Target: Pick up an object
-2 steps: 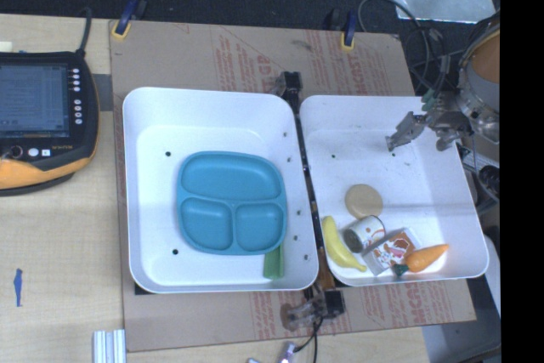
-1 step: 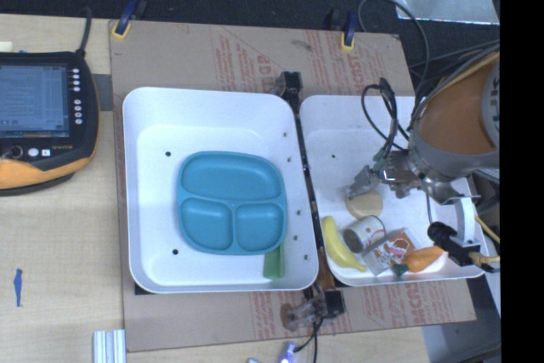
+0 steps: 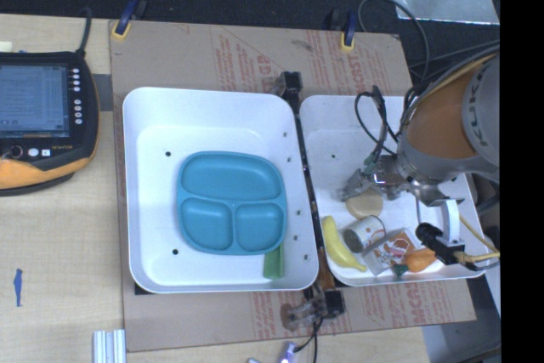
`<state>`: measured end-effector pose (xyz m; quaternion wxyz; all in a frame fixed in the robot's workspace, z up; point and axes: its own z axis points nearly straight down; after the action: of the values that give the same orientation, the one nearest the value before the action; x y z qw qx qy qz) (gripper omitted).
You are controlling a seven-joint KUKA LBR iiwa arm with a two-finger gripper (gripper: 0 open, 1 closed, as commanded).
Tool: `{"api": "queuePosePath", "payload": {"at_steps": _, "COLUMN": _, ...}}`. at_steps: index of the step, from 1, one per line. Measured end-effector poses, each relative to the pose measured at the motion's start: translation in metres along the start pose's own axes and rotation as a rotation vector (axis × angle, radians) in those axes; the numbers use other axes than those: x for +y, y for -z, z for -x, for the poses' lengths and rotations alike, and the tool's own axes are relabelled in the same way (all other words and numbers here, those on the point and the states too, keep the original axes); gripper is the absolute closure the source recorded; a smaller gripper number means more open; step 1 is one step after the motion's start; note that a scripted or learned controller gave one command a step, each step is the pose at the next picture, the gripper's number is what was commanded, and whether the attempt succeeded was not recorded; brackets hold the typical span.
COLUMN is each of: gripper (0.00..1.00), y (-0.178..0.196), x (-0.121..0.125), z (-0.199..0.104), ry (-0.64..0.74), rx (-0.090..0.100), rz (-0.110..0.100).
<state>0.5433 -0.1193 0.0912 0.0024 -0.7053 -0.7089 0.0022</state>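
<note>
Evidently early: hand (image 3: 371,179) low in the right bin (image 3: 336,119), over a pale lump (image 3: 365,205); can't tell its grip. Nothing lifted yet. Banana (image 3: 335,244), cup (image 3: 367,230), orange piece (image 3: 417,260) lie nearby. Left bin (image 3: 153,115) holds a blue tray (image 3: 230,201).

Two shallow white plastic bins: the left bin (image 3: 140,183) and the right bin (image 3: 327,119). One blue three-compartment plate (image 3: 229,201), one green strip (image 3: 273,264), one yellow banana (image 3: 337,246), one pale flat lump (image 3: 364,205) (kind unclear), one orange piece (image 3: 419,260).
</note>
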Motion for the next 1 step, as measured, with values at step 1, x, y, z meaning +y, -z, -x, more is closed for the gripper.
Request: {"api": "queuePosePath", "payload": {"at_steps": 1, "gripper": 1.0, "y": 0.0107, "x": 0.0005, "z": 0.0011, "ry": 0.004, "rx": -0.002, "rz": -0.001}}
